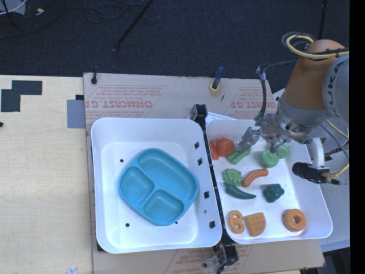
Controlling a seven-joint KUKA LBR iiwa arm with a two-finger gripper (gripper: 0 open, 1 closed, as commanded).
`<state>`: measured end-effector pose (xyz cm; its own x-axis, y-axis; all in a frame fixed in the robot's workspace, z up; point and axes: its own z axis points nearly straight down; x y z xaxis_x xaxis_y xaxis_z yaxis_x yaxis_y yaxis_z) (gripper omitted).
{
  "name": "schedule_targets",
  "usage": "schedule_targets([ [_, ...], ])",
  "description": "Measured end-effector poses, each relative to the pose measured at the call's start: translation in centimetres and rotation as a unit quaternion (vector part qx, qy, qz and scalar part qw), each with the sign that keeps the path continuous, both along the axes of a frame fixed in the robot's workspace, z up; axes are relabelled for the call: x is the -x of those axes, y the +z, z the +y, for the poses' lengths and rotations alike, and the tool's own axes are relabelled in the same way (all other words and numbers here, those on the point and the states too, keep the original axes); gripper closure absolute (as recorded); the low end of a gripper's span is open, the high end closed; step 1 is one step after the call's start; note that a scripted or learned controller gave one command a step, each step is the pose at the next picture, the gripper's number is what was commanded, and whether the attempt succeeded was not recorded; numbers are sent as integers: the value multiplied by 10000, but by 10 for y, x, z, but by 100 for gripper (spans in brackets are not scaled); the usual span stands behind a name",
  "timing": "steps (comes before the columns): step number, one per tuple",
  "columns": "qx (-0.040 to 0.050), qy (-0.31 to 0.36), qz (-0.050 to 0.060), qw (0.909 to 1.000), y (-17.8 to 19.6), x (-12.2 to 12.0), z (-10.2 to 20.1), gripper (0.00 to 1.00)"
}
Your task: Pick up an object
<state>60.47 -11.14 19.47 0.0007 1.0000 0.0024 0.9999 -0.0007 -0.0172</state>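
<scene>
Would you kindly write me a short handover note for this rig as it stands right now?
Gripper: low over the back of the right bin, jaws spread, nothing between them. One tip is by a green stick piece, the other by a light green piece.
Right bin: red tomato, broccoli, sausage, dark green pepper, pretzel, waffle, doughnut.
Left bin: blue divided plate.
Done: the arm has reached the toys.
Left: close on one piece and lift it.
</scene>
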Motion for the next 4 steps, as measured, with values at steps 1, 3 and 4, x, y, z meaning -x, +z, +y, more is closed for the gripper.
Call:
schedule_targets([
  [1,5,10,-67,10000,9,-3,0,0],
  [3,3,8,-44,10000,-101,-4,-6,0],
  [4,1,-9,-56,10000,-88,-5,-7,100],
])
